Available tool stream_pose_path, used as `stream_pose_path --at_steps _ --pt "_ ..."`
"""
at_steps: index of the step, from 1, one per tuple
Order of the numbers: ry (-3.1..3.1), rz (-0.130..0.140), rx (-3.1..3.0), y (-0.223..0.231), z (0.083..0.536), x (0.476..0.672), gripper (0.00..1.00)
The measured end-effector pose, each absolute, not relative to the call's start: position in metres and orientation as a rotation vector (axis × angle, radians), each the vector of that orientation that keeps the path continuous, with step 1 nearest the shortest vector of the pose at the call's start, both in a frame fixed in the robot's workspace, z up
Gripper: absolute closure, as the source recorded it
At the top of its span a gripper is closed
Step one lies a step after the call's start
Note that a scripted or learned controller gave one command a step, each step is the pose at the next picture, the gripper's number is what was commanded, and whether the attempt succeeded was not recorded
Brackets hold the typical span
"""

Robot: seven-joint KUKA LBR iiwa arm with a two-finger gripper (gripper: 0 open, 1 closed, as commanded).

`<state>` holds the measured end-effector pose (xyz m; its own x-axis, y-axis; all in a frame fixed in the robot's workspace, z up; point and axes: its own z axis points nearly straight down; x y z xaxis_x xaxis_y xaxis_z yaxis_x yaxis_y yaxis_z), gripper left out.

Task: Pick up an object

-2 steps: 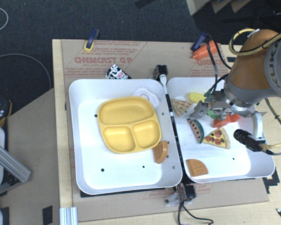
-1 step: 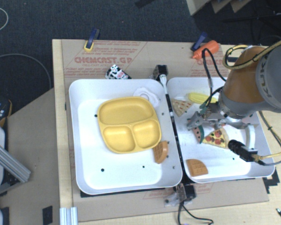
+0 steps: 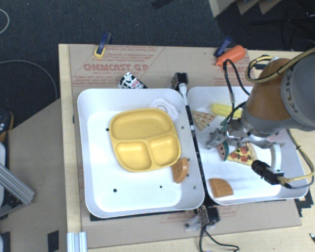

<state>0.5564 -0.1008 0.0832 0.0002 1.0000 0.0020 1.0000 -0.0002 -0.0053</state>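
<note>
My gripper (image 3: 219, 139) hangs low over the middle of the right bin (image 3: 252, 194), under the grey arm with its orange band. Its metal fingers point left, beside a pizza slice toy (image 3: 241, 155) that lies just to their right. A tan waffle-like wedge (image 3: 202, 120) and a yellow corn cob (image 3: 221, 109) lie farther back in that bin. A brown bread piece (image 3: 220, 187) rests near the bin's front. Nothing shows between the fingers.
The left bin (image 3: 94, 140) holds a yellow divided plate (image 3: 144, 139), a brown pastry piece (image 3: 180, 169) at its right wall and a white ring-like item (image 3: 165, 106) at the back. Clamps and a black-and-white toy (image 3: 130, 81) sit on the board behind the bins.
</note>
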Motion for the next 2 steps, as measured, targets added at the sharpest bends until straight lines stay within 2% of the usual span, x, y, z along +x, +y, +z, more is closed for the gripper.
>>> stream_pose_path --at_steps 1,2 --pt "-2.22 0.0 -2.222 -0.101 0.095 0.557 1.0" --pt "-2.226 -0.005 -2.226 -0.105 0.158 0.555 1.0"
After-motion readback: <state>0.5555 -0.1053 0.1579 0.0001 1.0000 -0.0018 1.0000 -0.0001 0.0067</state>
